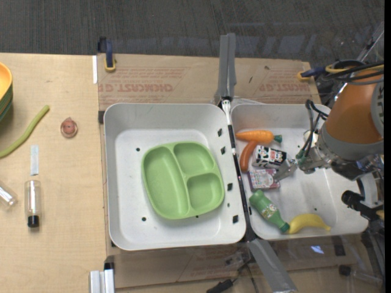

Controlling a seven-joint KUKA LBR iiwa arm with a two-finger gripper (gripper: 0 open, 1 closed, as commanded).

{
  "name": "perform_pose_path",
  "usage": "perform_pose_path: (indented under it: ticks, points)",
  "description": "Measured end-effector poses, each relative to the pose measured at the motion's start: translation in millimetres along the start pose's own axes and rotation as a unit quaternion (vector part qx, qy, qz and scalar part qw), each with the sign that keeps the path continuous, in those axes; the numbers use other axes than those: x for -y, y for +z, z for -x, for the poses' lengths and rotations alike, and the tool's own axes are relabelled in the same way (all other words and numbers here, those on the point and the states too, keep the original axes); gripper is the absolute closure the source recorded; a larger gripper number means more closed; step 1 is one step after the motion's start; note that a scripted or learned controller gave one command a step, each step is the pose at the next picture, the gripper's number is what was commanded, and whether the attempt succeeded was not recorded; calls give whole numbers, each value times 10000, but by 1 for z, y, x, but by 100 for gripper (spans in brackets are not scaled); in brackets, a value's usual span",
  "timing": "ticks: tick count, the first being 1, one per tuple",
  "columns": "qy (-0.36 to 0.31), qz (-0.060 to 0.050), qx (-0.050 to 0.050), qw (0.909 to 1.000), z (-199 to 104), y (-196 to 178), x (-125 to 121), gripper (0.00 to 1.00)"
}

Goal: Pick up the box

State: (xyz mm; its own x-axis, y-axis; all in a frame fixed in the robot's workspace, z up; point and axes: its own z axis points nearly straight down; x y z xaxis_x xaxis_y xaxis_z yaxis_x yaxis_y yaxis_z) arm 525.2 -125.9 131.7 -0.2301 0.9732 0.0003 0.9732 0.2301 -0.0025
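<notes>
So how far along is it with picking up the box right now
Nothing looks done yet: the box lies in the right bin beside the carrot, not lifted. In hand: the claw has reached in low at the box's right side, by the pink packet, but I can't tell whether it grips anything. Left: close on the box and raise it clear.

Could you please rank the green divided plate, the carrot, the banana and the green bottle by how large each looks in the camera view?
1. green divided plate, by far the largest.
2. carrot, green bottle and banana: these three look much alike in extent, so I would not rank them.
</notes>
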Motion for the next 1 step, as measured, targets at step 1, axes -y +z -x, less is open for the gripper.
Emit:
perform_pose_path:
  ticks: [1]
  points:
    - [-542,28,14,9985,-18,33,-20,0]
